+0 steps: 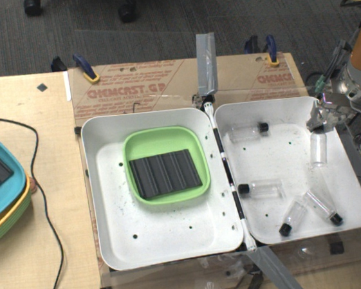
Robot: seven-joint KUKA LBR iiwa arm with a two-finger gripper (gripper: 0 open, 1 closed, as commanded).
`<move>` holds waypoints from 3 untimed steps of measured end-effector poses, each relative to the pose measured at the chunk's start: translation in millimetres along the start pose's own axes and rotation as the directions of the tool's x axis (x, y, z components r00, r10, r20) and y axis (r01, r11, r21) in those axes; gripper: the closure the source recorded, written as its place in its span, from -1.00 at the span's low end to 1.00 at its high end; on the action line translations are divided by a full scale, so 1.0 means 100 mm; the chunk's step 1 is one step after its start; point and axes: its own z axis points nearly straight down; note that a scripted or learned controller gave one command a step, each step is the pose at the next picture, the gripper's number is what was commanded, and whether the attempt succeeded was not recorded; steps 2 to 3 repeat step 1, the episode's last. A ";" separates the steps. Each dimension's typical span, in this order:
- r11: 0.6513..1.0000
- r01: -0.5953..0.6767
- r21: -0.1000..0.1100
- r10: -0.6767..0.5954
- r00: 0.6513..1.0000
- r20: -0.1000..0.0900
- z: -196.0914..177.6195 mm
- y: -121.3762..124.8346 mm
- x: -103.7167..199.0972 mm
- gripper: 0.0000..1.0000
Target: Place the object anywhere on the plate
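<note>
Gripper [320, 122] up over the far right corner of the right bin [360, 214]. Jaws too small and blurry: cannot tell if apart, together, or clamped on something. Right under the jaws, touching or almost touching, a clear tube [318, 149], standing straight up and down in the picture. Left of the jaws, a second tube with a black cap [256, 127]. Lower and left of the jaws, three more tubes, two of them crossed [308, 210]. Far left of the jaws, in the left bin [114, 245], the green plate [192, 136] with a dark ridged pad [166, 173] on it.
</note>
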 end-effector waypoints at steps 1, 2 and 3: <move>1.000 0.000 0.000 0.000 1.000 0.000 0.00 0.00 0.00 -1.00; 1.000 0.000 0.000 0.000 1.000 0.000 0.00 0.00 0.00 -1.00; 1.000 0.000 0.000 0.000 1.000 0.000 0.00 0.00 0.00 -1.00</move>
